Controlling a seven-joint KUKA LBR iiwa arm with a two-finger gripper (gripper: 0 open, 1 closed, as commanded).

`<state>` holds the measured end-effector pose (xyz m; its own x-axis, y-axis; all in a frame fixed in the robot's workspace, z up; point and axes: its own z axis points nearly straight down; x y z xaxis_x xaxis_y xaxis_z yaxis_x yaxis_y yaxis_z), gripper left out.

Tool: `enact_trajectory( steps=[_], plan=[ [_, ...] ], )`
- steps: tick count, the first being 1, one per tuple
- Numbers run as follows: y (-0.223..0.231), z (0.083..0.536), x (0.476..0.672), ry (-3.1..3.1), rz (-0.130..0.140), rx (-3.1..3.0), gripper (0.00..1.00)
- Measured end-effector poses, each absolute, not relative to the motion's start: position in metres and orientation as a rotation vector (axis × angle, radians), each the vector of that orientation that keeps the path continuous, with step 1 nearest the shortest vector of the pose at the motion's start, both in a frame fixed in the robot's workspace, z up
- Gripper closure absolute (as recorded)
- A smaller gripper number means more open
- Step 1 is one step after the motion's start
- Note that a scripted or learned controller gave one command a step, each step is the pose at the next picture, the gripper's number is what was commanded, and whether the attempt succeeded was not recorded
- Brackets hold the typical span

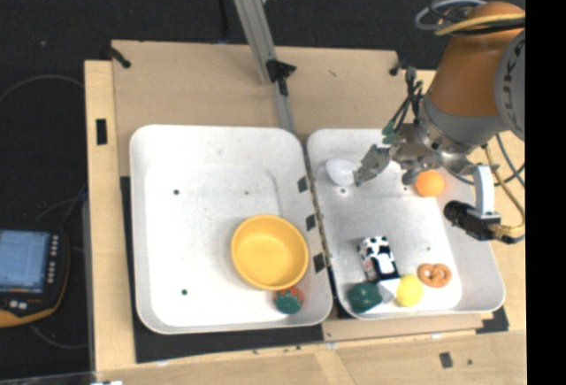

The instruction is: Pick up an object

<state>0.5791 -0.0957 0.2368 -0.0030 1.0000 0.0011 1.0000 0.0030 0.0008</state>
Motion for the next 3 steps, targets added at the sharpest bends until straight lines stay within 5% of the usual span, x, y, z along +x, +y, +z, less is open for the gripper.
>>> enact_trajectory(
  steps=[1, 3],
  plan=[
    [-0.096, 0.237, 0.579, -2.223, -0.003, -2.22, 0.0],
    [-0.099, 0.13, 0.58, -2.218, 0.006, -2.223, 0.0]
  ],
)
